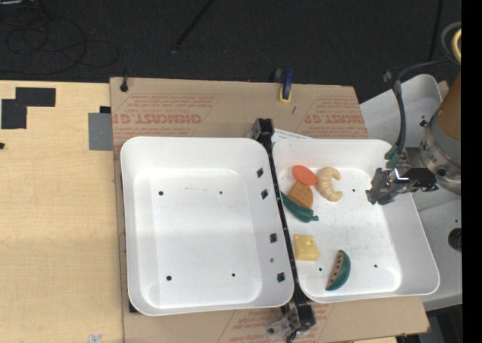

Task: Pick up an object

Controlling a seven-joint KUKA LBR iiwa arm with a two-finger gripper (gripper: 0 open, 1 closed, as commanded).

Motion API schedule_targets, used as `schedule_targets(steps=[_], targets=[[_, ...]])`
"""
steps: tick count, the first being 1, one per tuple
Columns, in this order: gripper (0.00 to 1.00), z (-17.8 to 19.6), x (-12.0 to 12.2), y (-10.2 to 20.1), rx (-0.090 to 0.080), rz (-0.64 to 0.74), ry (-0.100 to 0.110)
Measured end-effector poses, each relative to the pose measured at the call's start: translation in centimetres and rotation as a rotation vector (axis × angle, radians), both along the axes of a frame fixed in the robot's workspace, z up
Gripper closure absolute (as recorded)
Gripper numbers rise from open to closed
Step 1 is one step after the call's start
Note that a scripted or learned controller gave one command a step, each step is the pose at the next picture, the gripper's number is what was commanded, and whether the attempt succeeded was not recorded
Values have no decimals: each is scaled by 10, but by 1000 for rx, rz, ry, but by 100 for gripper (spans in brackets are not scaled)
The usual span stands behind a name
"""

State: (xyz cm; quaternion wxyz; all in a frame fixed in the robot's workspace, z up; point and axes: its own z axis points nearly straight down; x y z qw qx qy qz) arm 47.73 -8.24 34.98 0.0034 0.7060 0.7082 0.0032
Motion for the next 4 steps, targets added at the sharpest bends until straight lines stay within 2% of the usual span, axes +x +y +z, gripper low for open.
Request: schedule_targets(steps=[1, 2, 3, 4], targets=[[100, 13, -1, 67, 2, 4, 10], [100, 78, -1, 108, 2, 3, 5], [100, 13, 76, 156, -1, 2, 16], [100, 119, 77, 203, 3, 2, 1]])
